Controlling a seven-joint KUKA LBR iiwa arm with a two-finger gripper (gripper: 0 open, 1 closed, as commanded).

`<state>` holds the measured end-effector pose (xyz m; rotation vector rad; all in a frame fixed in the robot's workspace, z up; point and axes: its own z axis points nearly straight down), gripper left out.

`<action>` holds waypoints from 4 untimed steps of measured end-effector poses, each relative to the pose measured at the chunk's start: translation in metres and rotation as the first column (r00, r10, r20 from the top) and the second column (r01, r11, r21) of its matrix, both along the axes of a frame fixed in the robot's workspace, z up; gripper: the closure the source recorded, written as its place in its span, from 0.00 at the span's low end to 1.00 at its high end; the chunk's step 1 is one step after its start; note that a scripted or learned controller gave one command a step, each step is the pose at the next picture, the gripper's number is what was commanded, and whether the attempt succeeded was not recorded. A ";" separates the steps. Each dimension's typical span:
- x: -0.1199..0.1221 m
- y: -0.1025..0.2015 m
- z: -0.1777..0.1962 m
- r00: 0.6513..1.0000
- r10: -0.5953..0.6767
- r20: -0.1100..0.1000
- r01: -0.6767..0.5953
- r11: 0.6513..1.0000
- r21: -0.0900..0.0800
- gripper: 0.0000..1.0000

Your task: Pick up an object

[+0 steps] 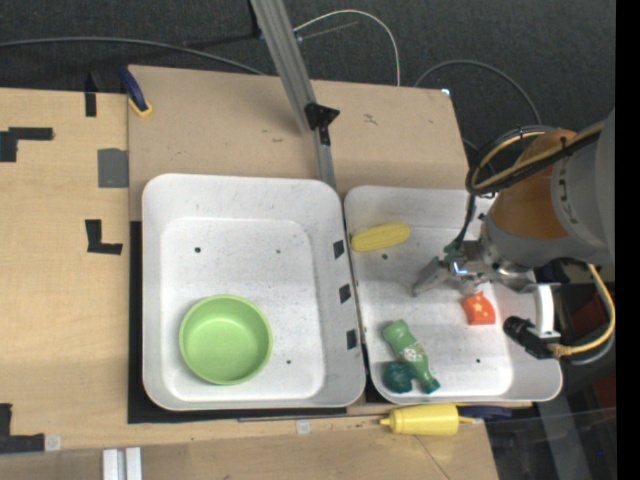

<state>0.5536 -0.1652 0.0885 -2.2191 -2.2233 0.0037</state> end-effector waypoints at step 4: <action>-0.002 -0.023 0.171 1.000 -0.001 0.005 0.001 1.000 -0.001 1.00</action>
